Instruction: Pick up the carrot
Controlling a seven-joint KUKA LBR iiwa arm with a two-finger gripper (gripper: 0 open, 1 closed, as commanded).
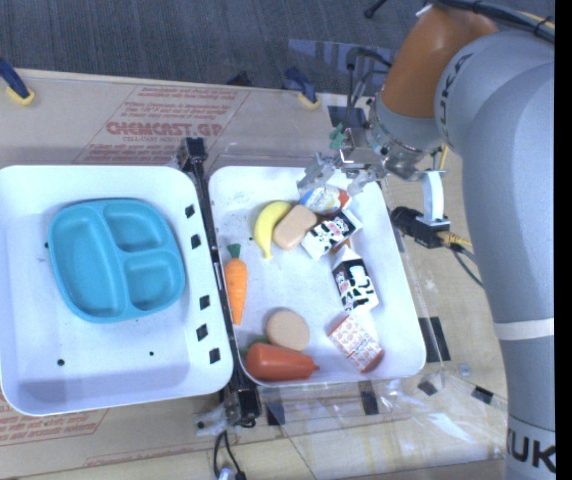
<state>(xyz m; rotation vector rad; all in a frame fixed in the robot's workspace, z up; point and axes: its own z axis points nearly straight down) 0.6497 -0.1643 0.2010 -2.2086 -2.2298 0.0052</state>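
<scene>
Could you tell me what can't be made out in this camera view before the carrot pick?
- Gripper: blurred against the cluttered top of the right bin; its state is unreadable.
- Small carton below it: partly covered by the gripper.
- Carrot: in plain sight by the bin's left wall, though its underside is hidden.
- Milk cartons' print: too small.

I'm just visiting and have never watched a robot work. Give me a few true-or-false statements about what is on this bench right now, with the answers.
1. The carrot lies in the right bin, near its left wall. True.
2. The blue tray sits in the same bin as the carrot. False: it is in the left bin.
3. The gripper is over the far end of the right bin, apart from the carrot. True.
4. The banana lies on the blue tray. False: it lies in the right bin, beyond the carrot.
5. The carrot is between the gripper's fingers. False: it lies in the bin.
</scene>
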